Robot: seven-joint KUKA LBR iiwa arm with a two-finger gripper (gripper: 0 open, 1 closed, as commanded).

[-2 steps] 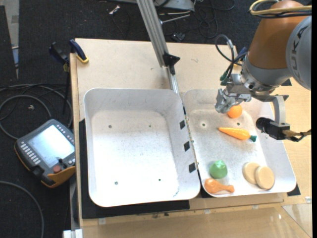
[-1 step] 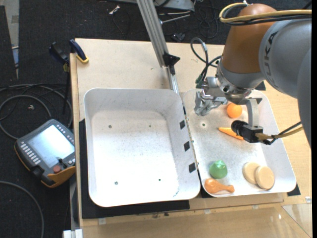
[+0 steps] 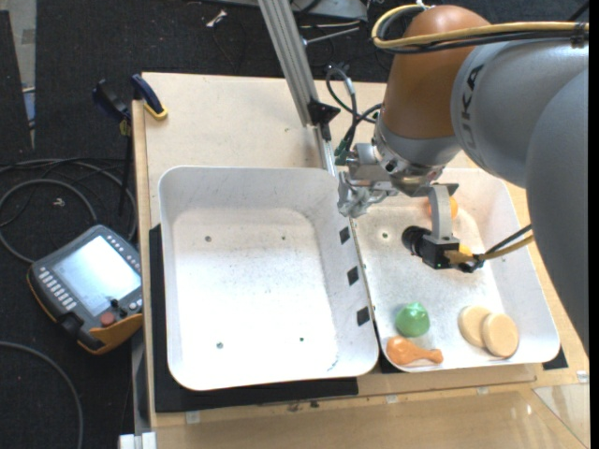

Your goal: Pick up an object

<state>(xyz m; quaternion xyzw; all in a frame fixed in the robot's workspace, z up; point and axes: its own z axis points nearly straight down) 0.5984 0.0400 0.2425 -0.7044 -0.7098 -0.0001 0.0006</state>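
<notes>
My gripper (image 3: 353, 200) hangs low over the far left corner of the right bin (image 3: 524, 279), close to the wall it shares with the left bin. Nothing shows held in it. A green ball (image 3: 412, 321) lies near the right bin's front edge, with an orange pear-shaped piece (image 3: 413, 352) just in front of it. To their right lie two beige round discs (image 3: 489, 330), overlapping. An orange and yellow object (image 3: 453, 207) sits at the back of the bin, partly hidden behind the wrist.
The left bin (image 3: 245, 279) is white with dark specks on its floor. A slanted metal rail (image 3: 292, 59) rises behind the bins near the gripper. A teach pendant (image 3: 89, 288) lies on the floor at the left, off the bench.
</notes>
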